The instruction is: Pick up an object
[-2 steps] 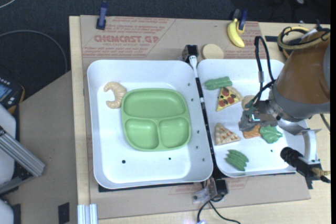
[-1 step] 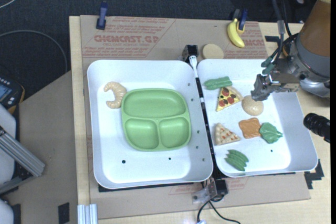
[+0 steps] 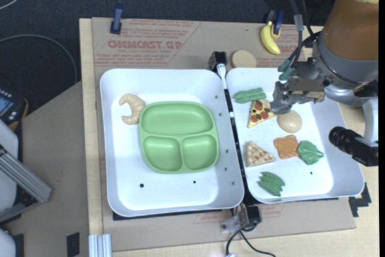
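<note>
My gripper (image 3: 281, 105) hangs over the upper part of the right bin (image 3: 343, 180), between a pizza slice (image 3: 259, 112) and a beige round piece (image 3: 290, 123). Its tip overlaps the pizza slice's right edge. A green bean pod (image 3: 249, 95) lies just to its left. Lower in the same bin sit an orange toast piece (image 3: 286, 145), a green leaf (image 3: 310, 152), a waffle wedge (image 3: 258, 154) and a second green pod (image 3: 271, 182). Nothing is visibly held.
The left bin (image 3: 120, 189) holds a green divided plate (image 3: 178, 135) and a croissant (image 3: 131, 108). Behind the bins on the cardboard lie a banana (image 3: 270, 39), a beige disc (image 3: 243, 59) and a blue clamp (image 3: 116, 17). A black fitting (image 3: 352, 144) juts over the right bin's right edge.
</note>
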`<state>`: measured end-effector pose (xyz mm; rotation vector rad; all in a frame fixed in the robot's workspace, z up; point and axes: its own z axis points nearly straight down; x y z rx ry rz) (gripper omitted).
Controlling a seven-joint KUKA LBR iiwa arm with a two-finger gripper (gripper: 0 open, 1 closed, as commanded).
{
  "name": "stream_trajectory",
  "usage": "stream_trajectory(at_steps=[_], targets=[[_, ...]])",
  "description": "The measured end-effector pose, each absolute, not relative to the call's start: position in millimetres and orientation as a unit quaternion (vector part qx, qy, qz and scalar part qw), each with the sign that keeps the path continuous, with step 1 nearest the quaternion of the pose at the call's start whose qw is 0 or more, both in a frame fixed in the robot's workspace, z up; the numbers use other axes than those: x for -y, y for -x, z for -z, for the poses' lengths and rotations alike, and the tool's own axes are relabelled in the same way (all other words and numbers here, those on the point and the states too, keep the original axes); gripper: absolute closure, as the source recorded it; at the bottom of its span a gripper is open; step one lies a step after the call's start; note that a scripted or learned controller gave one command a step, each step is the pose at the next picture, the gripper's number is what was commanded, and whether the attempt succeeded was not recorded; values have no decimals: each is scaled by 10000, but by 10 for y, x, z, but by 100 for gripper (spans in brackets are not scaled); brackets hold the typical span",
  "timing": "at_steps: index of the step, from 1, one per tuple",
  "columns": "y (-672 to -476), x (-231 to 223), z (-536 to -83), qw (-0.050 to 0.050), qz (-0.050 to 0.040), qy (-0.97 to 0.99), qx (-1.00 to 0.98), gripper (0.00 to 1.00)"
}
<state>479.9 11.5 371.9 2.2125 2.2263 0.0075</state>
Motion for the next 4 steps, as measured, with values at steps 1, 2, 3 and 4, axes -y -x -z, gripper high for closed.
stream_trajectory(at_steps=[1,2,3,4], targets=[[-4794,-753,-3726,3,-16,-7045,-7097,100],[-4791,-174,-3551,-8,17,-7093,-7049,100],[-4796,-502,-3651,9,-13,-7061,-7081,100],[-4791,-573,-3502,-14,12,-7069,-7073,100]])
